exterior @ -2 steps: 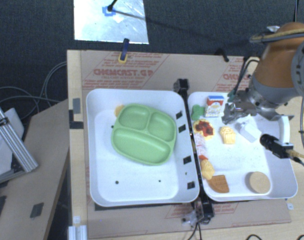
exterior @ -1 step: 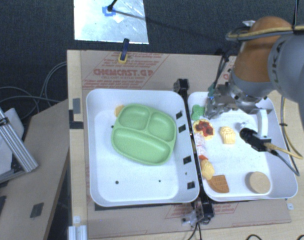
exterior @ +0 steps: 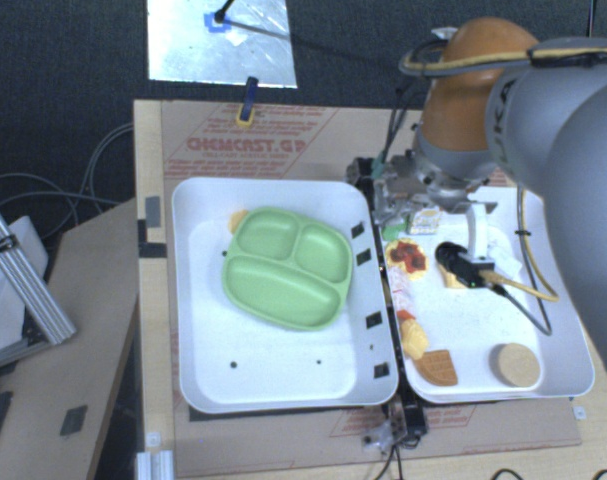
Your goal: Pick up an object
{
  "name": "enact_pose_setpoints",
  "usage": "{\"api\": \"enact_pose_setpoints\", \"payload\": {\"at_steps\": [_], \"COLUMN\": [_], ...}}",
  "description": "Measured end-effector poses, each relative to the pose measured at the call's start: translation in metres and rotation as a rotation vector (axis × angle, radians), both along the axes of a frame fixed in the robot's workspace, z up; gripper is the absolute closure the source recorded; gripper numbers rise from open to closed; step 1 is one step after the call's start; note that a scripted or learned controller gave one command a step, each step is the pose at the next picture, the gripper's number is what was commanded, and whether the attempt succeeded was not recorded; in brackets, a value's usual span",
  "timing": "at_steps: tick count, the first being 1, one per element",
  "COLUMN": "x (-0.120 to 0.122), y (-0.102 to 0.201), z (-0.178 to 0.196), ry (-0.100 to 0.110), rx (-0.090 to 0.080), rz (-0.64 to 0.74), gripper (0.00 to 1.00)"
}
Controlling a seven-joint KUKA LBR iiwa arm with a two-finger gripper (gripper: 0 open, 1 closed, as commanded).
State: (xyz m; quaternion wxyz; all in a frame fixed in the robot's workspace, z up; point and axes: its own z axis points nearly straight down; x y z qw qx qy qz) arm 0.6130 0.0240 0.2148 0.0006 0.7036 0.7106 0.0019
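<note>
Hand (exterior: 408,218) sits low over the far-left corner of the right bin (exterior: 573,353), close to the wall shared w/ the left bin (exterior: 198,368). Can't tell how far open it is, and nothing shows as held; wrist and grey arm cover it from above.

Just below the hand, on the bin floor: a red-brown food piece (exterior: 408,256), nearest candidate for pickup, tight against the shared wall. Little side room there. Further down the same wall, in a rough line: a pale pink-white piece (exterior: 398,290), a yellow piece (exterior: 414,341), then an orange-brown cracker (exterior: 438,368) by the near rim. A tan round biscuit (exterior: 516,364) lies apart from these, near the near-right corner, w/ bare white floor around it and most room for an approach. Mid-floor of the right bin betw. cracker and biscuit is open.

Left bin: a green divided plate (exterior: 288,266) takes the centre, three compartments, tilted a bit in view. An orange-yellow piece (exterior: 239,218) peeks out at its far-left edge, partly hidden. Near half of that bin is bare. Small black tabs (exterior: 373,320) run along the shared wall.

Both bins rest on a cardboard sheet (exterior: 253,143) w/ red print, on the worktop (exterior: 103,298). A blue-yellow clamp (exterior: 248,103) grips the sheet's far edge. Beyond it, a square silver sheet (exterior: 218,48) on dark floor. Left: cables (exterior: 103,148) and an aluminium rail (exterior: 23,268).
</note>
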Motion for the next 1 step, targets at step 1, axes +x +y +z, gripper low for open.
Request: {"api": "enact_pose_setpoints", "payload": {"at_steps": [1], "x": [0.0378], "y": [0.0499], "z": [0.0118], "ry": [-0.002], "rx": [0.001], "rz": [0.0], "gripper": [1.0]}}
